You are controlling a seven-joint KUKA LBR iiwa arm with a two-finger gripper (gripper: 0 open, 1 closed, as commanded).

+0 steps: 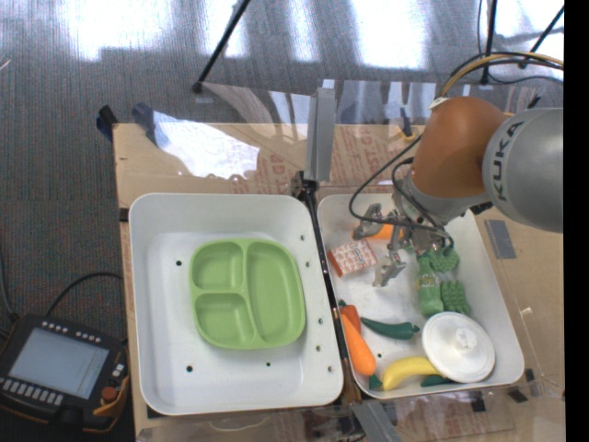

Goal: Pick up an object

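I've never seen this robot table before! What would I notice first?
Probably the big grey arm with its orange band, reaching in from the right, its gripper hanging over the right white bin full of toy food. Next, the bright green divided plastic plate lying alone in the left white bin.

The arm [515, 164] is cut off by the right edge of the frame. The hand [394, 263], right of centre, is too small and cluttered to show its finger spacing. It covers part of an orange item [379, 232] whose identity cannot be determined. The white lid [459, 346] overlaps the yellow banana [409, 371] and hides most of a green item [433, 381] at lower right. The pendant [57, 371] is cut off by the left edge, lower left.
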